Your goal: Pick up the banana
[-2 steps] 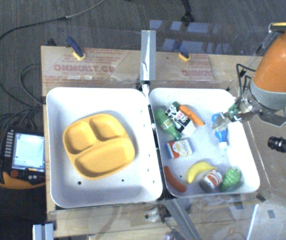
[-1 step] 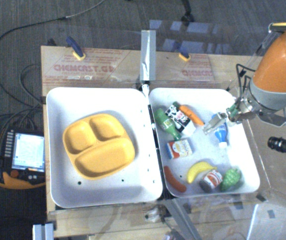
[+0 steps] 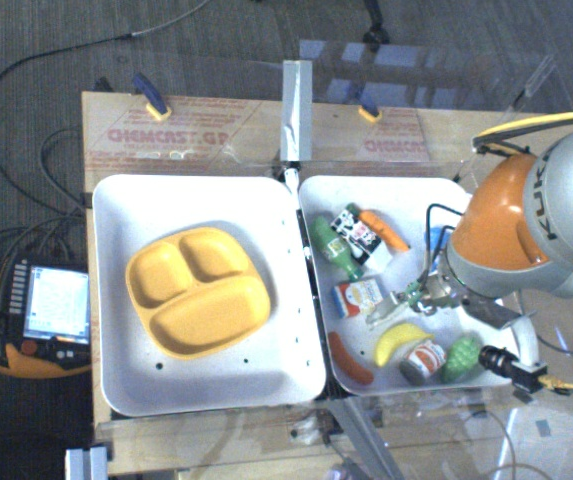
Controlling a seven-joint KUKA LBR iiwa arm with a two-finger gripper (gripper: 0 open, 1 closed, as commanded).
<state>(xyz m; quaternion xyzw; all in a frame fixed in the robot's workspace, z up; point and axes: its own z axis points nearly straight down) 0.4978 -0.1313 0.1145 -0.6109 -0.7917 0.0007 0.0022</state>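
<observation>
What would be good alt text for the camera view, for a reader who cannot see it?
A grey-and-orange arm's gripper hovers just above a small yellow banana among toy foods in the right white bin. The left white bin holds a yellow three-compartment plate.

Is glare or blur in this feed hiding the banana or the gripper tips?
Camera view: even lighting, with no glare on the banana, which reads sharp and yellow in the right bin; the gripper is small, soft and dark, its tips blending into clutter; soft shadows lie under the arm.
</observation>
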